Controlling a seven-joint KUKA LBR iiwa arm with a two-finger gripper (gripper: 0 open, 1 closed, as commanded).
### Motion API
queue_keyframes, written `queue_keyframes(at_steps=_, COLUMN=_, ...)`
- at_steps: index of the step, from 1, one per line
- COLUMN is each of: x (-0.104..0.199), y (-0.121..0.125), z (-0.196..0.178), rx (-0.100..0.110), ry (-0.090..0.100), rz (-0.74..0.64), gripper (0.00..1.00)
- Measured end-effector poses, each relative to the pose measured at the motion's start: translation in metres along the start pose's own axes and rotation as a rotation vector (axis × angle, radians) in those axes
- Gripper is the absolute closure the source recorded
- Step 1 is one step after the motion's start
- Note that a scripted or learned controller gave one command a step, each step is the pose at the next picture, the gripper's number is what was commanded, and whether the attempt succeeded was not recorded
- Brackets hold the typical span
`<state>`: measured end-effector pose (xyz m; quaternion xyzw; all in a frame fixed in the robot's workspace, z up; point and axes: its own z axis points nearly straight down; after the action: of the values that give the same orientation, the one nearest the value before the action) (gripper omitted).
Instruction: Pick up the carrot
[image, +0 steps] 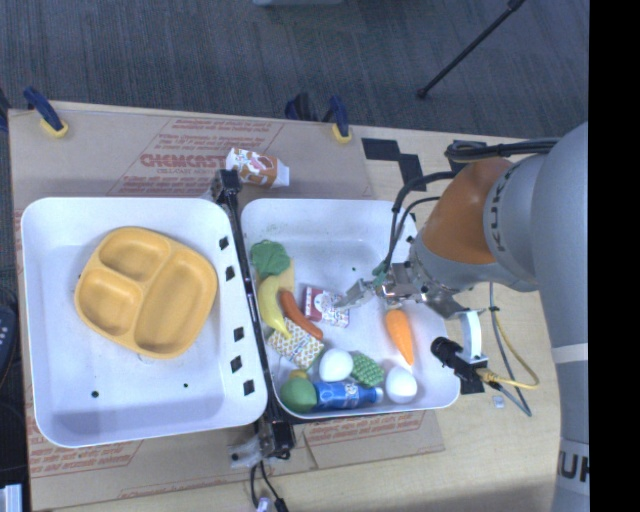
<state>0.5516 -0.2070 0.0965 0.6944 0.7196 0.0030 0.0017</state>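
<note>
camera view
Landmark: the right bin, the one of the two white bins nearest the arm.
Carrot: the carrot lies loose on the floor of the right bin, near its right wall, thick end up, tip pointing toward the near wall.
Gripper: the gripper hangs over the middle of the right bin, to the left of the carrot's thick end; its fingers look parted with nothing between them.
Neighbours: a white egg sits just below the carrot's tip; a green knobbly piece and a second egg lie to the left of that; a small red-and-white carton lies under the gripper.
Risk, aim: the fingers are over the carton rather than the carrot, so closing here would likely catch the carton or nothing.
Risk, wall: the carrot is close to the right wall, so a finger could land on the rim or push the carrot away.
Risk, shape: the tapered, smooth body may slip out if gripped near the tip.
Risk, crowding: a low sweep could roll the egg.
</note>
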Motion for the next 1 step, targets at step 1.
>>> queue_keyframes(at_steps=1, x=0.0004, y=0.0009, z=-0.0105, rx=0.001, ry=0.001, rz=-0.004, gripper=1.0)
